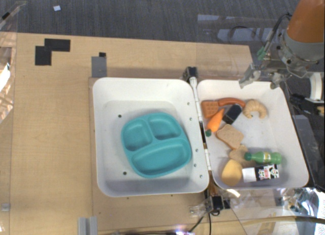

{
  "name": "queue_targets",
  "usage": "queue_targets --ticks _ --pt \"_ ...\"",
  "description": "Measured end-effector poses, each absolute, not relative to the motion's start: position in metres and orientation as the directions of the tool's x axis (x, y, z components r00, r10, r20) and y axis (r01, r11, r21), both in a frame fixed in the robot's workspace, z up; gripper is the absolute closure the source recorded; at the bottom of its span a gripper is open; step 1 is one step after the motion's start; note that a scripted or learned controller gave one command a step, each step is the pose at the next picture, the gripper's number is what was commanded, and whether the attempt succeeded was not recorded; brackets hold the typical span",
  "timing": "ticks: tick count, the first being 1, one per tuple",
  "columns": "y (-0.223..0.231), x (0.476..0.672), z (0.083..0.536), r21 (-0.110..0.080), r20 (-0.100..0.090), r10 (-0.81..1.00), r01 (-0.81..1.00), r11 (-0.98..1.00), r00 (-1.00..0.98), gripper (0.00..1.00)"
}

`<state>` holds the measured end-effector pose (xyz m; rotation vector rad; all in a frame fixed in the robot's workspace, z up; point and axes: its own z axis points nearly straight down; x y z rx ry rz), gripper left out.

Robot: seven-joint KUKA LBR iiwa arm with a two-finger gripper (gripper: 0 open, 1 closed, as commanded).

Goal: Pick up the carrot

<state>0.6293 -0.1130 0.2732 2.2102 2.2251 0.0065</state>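
The carrot (pixel 216 121) is orange with a small green tip. It lies slanted in the right bin (pixel 284 102) near the bin's left wall, beside a brown waffle (pixel 208 108) and a dark blue-black block (pixel 232 113). My gripper (pixel 261 80) hangs over the far edge of the right bin, up and to the right of the carrot and well apart from it. Its two fingers are spread open with nothing between them.
The right bin also holds a red sausage (pixel 232 100), a croissant (pixel 255 108), a cracker (pixel 230 136), a green bottle (pixel 263 157), a yellow fruit (pixel 231 172) and a black-and-white carton (pixel 261 173). A teal divided plate (pixel 156 145) sits in the left bin (pixel 106 97).
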Motion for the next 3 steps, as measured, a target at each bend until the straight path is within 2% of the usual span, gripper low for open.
queue_targets --ticks 1,2,3 --pt "-0.059 0.595 0.181 -0.005 0.003 0.993 0.993 -0.12 0.12 0.0" --pt "-0.088 0.571 0.117 0.0 0.0 0.962 0.962 -0.272 0.272 0.0" --pt "-0.057 0.624 0.19 0.011 0.005 0.953 0.953 -0.302 0.302 0.0"
